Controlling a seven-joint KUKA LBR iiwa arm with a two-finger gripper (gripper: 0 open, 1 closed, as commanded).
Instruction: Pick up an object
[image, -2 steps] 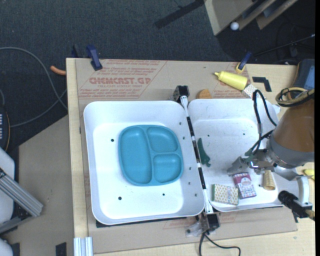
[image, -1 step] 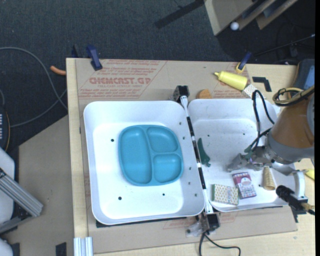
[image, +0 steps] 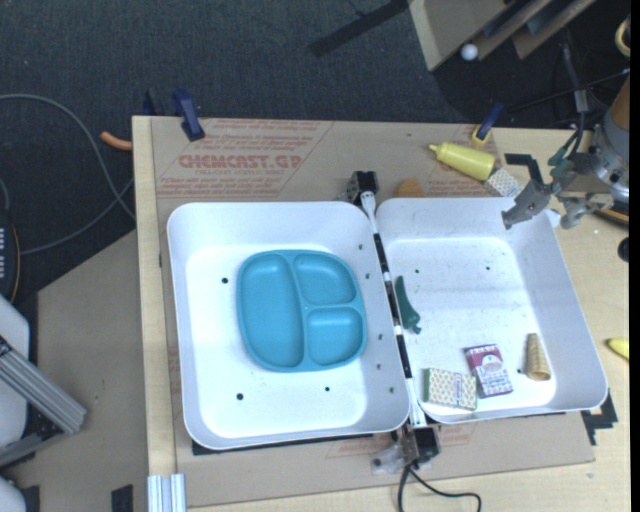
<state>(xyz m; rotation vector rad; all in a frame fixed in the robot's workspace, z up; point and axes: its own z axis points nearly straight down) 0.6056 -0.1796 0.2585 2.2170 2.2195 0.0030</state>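
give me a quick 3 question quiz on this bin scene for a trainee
1. True or false: the blue divided plate lies in the left bin.
2. Which lies nearest the right bin's front-right corner? A) green item B) cone-shaped item C) yellow bottle
3. Fill in: the gripper hovers over the right bin's ____ right corner.

Key: 1 true; 2 B; 3 far (top in the camera view)
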